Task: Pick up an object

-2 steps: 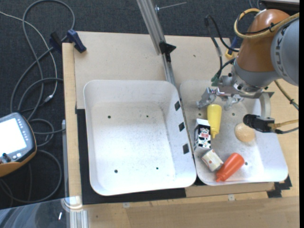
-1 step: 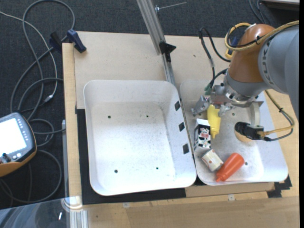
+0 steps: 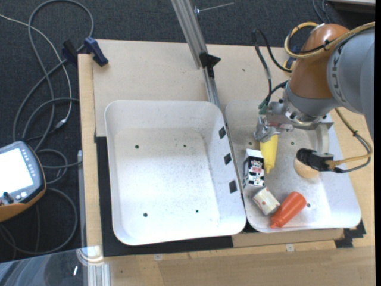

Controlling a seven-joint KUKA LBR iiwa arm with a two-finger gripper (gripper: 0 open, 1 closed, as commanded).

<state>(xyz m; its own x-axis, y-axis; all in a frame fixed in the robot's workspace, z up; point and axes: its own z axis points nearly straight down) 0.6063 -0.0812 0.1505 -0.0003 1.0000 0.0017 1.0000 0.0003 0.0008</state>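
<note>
In the right bin (image 3: 345, 204) lie several objects: a long yellow piece (image 3: 269, 152), a small black-and-white carton (image 3: 255, 170), a short white cylinder (image 3: 266, 201), an orange cone-shaped piece (image 3: 289, 210) and a tan round piece (image 3: 306, 168). My gripper (image 3: 267, 131) is down in the bin's upper left part, right at the top end of the yellow piece. The gripper body hides that end, so I cannot tell whether it is held. A black part with a yellow cable (image 3: 316, 158) overlaps the tan piece.
The left bin (image 3: 119, 124) sits beside the right one, and their rims meet near black clips (image 3: 227, 158). A slanted metal rail (image 3: 193, 25) comes down from the top to the bins' junction. Cables (image 3: 47, 112) and a handheld pendant (image 3: 18, 177) lie off the bench at left.
</note>
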